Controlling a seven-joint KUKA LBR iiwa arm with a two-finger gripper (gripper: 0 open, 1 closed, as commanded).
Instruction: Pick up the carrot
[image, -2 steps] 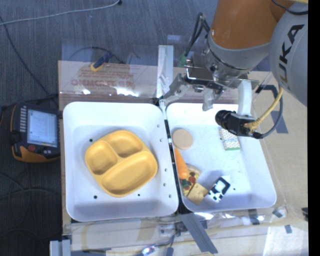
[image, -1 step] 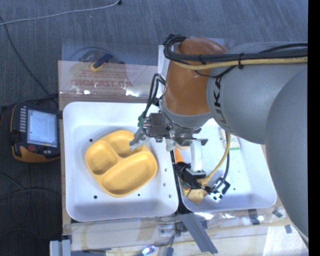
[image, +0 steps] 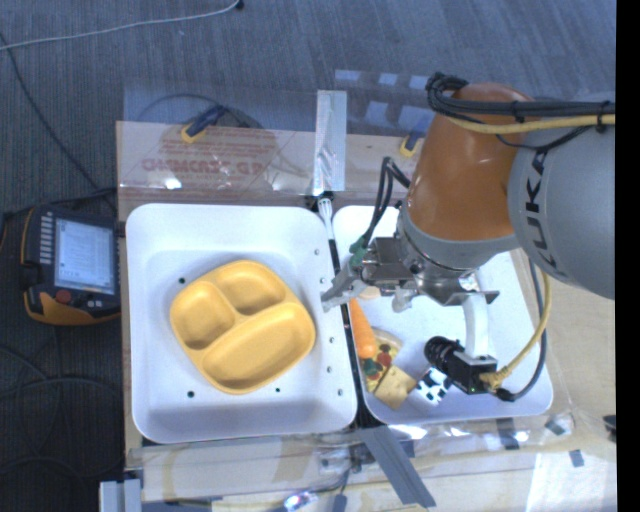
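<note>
Bench, right bin | carrot lies loose | jaws above it — spread unclear

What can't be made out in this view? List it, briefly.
- Gripper: the wrist hides its tips, so open or shut is unclear.
- Carrot: its upper end runs under the gripper; contact cannot be judged.
- Right bin: the arm covers its far half.
- Small items by the carrot, including a yellow block: too small and cluttered to identify.
</note>
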